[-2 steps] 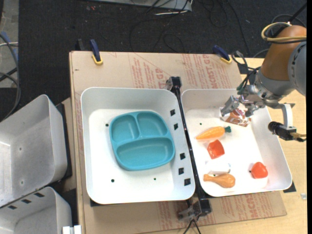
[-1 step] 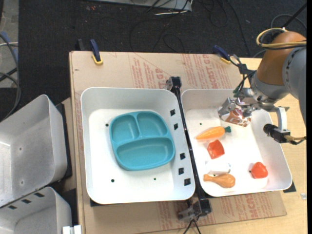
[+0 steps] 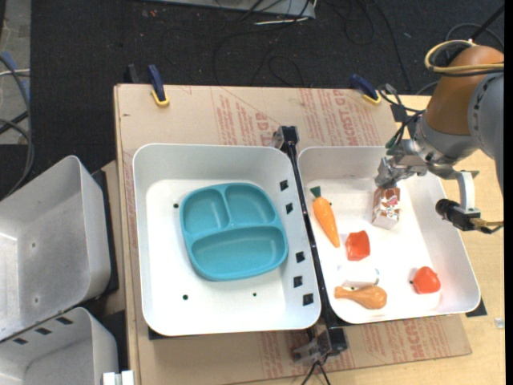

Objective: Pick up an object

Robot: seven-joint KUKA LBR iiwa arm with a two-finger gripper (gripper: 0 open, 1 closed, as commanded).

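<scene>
We find the pincer (image 3: 390,176) low over the far part of the right-hand shallow white bin (image 3: 457,251), directly above the small white carton with red print (image 3: 386,208), which stands upright on the bin floor. The tip meets the carton's top so closely that we cannot tell whether the pincer is spread or closed, nor whether it grips anything.

We judge the carton to be the likely target, and the main risk is tipping: a tall, light box pushed off-centre from above could fall on its side or skid toward the right wall. A hold on the top edge alone could also slip once the arm lifts.

The other things lie clear to the near side: a long orange toy carrot (image 3: 325,218) by the left wall, a red pepper-like piece (image 3: 357,245), a tan toy drumstick (image 3: 364,296) and a small red tomato-like piece (image 3: 426,280). The left bin (image 3: 152,215) holds a teal divided plastic plate (image 3: 233,230), well apart.
</scene>
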